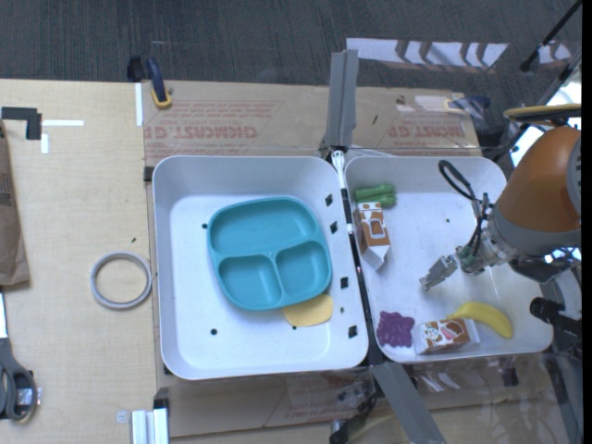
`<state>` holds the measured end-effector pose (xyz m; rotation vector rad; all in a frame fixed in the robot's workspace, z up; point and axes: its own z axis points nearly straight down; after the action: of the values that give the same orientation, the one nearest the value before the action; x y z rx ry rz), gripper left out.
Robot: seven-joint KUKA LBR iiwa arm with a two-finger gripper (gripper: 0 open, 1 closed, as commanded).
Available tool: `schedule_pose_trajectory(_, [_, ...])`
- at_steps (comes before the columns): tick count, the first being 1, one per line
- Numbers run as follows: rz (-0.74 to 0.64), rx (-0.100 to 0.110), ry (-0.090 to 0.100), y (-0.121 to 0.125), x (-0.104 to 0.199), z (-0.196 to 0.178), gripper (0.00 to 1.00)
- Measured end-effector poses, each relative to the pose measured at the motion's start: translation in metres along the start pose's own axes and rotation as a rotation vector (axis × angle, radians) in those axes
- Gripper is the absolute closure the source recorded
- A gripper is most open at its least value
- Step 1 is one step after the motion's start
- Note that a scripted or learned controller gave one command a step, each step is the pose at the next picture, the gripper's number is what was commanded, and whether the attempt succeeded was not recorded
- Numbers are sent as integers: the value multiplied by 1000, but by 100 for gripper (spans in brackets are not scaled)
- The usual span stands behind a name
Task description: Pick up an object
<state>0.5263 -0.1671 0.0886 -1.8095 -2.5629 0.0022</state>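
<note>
White right bin (435, 202) holds the loose items: green piece (375, 193) at its top left, a small carton (373, 231) just below, purple grapes (396, 328), a second carton (446, 335) and a banana (486, 317) along the near edge. Gripper (438, 273) hangs over bare bin floor, above the banana and apart from it; fingers look slightly parted with nothing between them. Left bin (180, 248) carries a teal divided plate (268, 252) with a yellow piece (311, 312) at its lower rim.

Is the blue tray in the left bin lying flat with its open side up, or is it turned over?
Open side up. The tray lies flat in the left bin, and its three compartments show.
</note>
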Motion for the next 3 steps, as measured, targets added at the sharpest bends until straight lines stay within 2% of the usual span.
schedule_pose_trajectory(1, [-137,0,-2,-53,-41,-137,0])
schedule_pose_trajectory(2, [300,1,8,-61,-32,-12,0])
schedule_pose_trajectory(3, [-151,-1,0,-64,-35,0,0])
